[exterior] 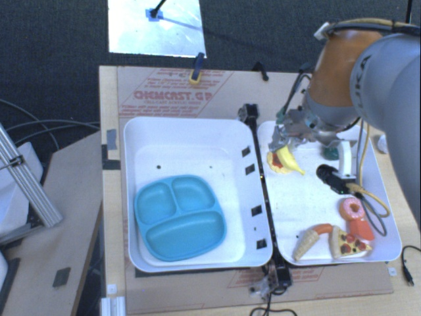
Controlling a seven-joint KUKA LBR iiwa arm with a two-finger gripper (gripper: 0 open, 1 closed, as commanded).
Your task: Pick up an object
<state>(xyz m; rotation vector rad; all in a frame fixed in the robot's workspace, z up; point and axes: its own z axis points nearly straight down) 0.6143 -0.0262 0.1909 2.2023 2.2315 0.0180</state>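
The claw (281, 139) hangs low over the back left corner of the right bin (388, 242), just above a toy banana (290, 160) lying beside something red — whether its fingers are spread or closed cannot be told. The banana looks light, hard and smooth, likely slippery plastic, so a grip across its curved middle seems safest.

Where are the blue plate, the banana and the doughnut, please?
blue plate (179, 217): camera view, centre ridge between compartments.
banana (290, 160): camera view, middle of the yellow body.
doughnut (352, 209): camera view, pink icing ring.
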